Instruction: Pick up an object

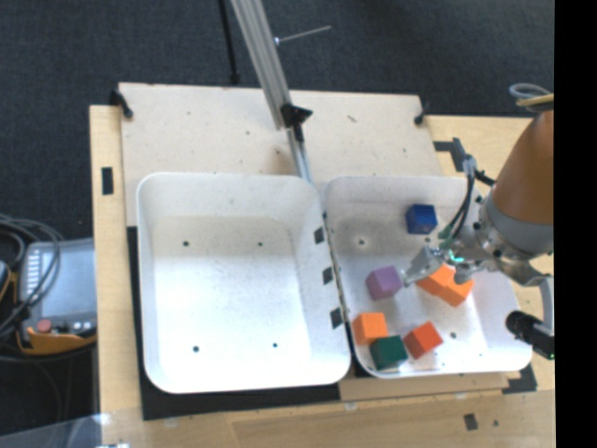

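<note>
The right bin (354, 203) holds several blocks: a blue cube (421, 218) at the back, a purple cube (382, 282) in the middle, a larger orange block (446, 286), and near the front edge an orange cube (371, 326), a green cube (388, 351) and a red-orange cube (423, 339). My gripper (438, 264) hangs low over the bin's right half, between the purple cube and the larger orange block, right against that block's top. The wrist hides the fingertips.
The left bin (233, 278) sits beside it, sharing a divider with black clips (326, 273). A slanted metal pole (266, 59) rises from behind the bins. A cable loops by the arm at the right (462, 208). A pendant lies off the bench at left (56, 297).
</note>
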`<state>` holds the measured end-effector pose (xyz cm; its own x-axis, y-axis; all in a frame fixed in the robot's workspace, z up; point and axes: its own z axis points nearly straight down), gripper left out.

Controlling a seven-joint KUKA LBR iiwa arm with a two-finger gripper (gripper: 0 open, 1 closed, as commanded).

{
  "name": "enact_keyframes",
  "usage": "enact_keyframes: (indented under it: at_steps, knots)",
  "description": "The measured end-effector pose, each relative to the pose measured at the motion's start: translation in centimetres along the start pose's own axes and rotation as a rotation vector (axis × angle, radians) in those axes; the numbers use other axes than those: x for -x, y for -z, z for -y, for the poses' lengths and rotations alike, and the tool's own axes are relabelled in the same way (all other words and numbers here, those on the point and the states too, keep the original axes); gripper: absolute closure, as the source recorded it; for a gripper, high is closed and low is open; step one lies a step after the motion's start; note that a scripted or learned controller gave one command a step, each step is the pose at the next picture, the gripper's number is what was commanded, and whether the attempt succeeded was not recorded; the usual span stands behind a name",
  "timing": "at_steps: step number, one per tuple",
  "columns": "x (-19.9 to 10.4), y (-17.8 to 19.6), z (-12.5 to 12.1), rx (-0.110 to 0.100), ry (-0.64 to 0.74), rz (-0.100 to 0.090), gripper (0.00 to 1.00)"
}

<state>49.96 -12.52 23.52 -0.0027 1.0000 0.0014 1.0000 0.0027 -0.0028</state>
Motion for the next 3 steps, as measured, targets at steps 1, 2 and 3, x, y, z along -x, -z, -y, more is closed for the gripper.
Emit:
enact_keyframes:
  at_steps: [1,2,3]
  knots:
    - [0.0,0.2,-0.1,0.005,-0.003,0.001,0.00]
    - [1.1,-4.7,0.4,-0.002,-0.005,0.002,0.00]
    - [0.6,-9.2,0.4,-0.002,-0.006,0.002,0.00]
